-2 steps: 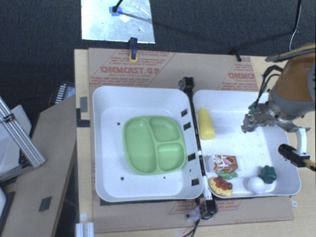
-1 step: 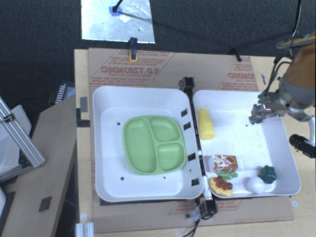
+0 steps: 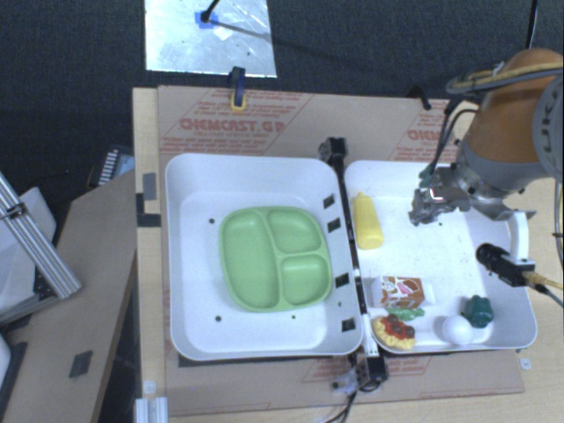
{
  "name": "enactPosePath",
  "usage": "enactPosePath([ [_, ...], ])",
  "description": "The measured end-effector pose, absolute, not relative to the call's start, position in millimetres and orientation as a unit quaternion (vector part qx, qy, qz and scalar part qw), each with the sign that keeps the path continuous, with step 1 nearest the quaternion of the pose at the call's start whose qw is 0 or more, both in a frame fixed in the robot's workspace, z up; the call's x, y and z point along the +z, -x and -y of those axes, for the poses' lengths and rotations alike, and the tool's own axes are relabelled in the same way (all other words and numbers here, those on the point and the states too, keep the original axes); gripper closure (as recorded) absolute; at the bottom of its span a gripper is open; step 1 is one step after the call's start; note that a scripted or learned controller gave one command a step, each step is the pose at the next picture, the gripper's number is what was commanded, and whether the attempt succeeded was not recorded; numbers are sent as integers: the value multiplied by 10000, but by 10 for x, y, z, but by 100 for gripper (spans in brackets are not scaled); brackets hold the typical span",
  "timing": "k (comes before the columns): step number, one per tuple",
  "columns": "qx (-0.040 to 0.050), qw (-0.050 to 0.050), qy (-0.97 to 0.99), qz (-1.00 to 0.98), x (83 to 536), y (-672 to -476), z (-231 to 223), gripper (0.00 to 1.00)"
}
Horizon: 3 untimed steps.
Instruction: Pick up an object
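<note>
Arm: the grey KUKA arm with the orange band reaches in from the right, over the right-hand shallow white bin [image 3: 507,329].
Gripper: the dark two-finger gripper [image 3: 429,208] hangs above the upper middle of that bin, over bare floor; nothing sits between its fingers.
Jaws: too small and dark from here to say whether they stand wide or narrow.
Nearest candidate: a yellow plastic squeeze bottle [image 3: 367,221] lies along the bin's left wall, just beside the gripper on its left.
Other candidates: a small printed card with red and green picture [image 3: 403,294], a toy pizza slice in yellow and red [image 3: 394,331], a white ball [image 3: 456,329] and a dark green lump [image 3: 478,309] all lie near the bin's front edge.
Left bin: a pale green divided plastic plate [image 3: 272,258] lies in the middle of the left-hand white bin [image 3: 189,179].
Step in hand: I judge this the approach; no object is grasped yet.
Next move: it seems to call for shifting over the yellow bottle, lowering, and closing across its narrow width.
</note>
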<state>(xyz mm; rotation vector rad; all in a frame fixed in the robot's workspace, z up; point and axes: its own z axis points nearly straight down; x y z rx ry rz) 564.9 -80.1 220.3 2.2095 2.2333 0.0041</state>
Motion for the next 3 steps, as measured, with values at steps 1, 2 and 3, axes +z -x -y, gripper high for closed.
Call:
enactPosePath([
  [1, 12, -5, -7031, -7111, 2225, -5582, 163, 100],
  [2, 17, -3, -7030, -7112, 2228, -5626, -463, 100],
  [3, 13, -4, -7031, -7111, 2305, -5591, -1075, 100],
])
